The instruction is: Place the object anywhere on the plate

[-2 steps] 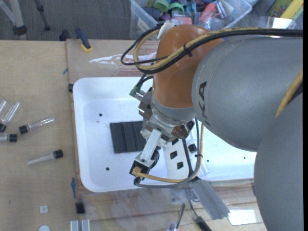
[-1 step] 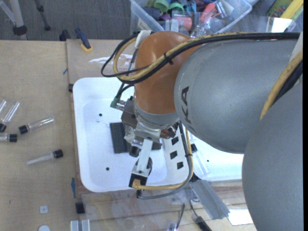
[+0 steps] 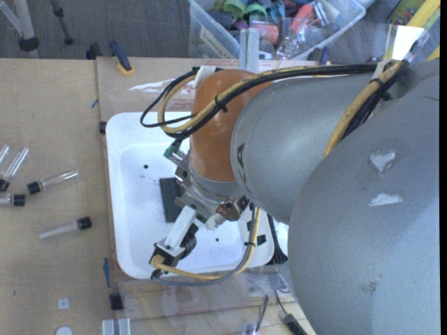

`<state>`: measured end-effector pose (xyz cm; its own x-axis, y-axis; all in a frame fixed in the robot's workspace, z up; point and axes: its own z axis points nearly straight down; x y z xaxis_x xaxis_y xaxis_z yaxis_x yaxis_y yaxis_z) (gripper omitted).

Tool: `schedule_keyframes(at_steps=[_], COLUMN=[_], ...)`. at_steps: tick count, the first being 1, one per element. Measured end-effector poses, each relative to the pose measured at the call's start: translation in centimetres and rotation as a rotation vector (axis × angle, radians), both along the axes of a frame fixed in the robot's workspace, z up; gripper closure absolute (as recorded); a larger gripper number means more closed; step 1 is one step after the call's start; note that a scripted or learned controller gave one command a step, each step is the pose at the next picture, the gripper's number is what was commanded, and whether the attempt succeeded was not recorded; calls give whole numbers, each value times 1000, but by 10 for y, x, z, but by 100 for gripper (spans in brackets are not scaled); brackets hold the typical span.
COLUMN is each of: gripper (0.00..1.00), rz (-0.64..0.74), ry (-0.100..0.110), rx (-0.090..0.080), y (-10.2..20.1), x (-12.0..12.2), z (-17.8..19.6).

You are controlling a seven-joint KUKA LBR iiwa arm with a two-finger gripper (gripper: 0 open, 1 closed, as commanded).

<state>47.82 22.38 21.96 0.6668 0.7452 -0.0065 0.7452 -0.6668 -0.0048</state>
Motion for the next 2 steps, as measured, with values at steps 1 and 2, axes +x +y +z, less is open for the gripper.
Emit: schedule_keyframes(at_steps=[1,2], gripper=[100,100], rz=[52,-177], ry=[-4,-4], rx=[0,0], y=[-61,-3], x=[1,1], z=[88,19])
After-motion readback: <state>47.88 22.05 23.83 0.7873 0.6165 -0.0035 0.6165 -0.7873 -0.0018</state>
